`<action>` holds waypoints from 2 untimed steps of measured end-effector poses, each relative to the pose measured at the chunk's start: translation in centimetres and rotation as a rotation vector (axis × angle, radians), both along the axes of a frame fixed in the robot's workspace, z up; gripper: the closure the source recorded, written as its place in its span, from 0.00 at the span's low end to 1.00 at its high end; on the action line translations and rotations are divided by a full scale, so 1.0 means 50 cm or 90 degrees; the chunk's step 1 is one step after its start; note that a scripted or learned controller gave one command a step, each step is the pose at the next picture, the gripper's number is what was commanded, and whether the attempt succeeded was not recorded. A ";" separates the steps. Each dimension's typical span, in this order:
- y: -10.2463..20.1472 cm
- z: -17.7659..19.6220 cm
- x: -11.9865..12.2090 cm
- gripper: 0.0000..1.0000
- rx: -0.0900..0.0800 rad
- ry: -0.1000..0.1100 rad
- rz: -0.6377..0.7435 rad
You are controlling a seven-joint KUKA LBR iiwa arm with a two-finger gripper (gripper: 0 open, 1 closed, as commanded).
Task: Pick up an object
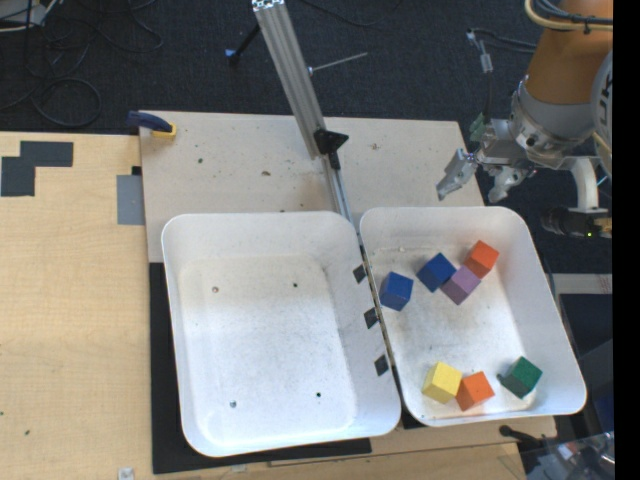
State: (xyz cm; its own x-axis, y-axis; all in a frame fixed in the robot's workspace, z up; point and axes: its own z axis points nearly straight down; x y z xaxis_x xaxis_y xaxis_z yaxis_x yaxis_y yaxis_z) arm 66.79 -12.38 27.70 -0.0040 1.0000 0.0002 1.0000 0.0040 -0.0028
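Nearest the camera, along the front wall of the right bin (560,368), sit a yellow cube (442,381), an orange cube (475,390) touching it, and a green cube (521,377) just to their right. Farther back in the same bin, a purple cube (461,284) lies touching a blue cube (436,271) and a second orange cube (482,258), while another blue cube (396,290) rests near the divide between the bins. A left bin (190,268) adjoins it, its floor bare white. Over the surface (240,168) behind the right bin's far rim, the grey arm (560,78) with its orange band leans in from the right, wrist tilted down. Its tool (478,180) hangs above that rim with fingers spread apart, nothing between them, well clear of every cube. Open floor runs through the right bin's middle, between the two groups.
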 end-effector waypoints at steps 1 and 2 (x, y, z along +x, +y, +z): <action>0.001 0.000 0.000 0.00 0.000 0.000 0.001; 0.005 -0.087 -0.003 0.00 0.000 0.003 -0.001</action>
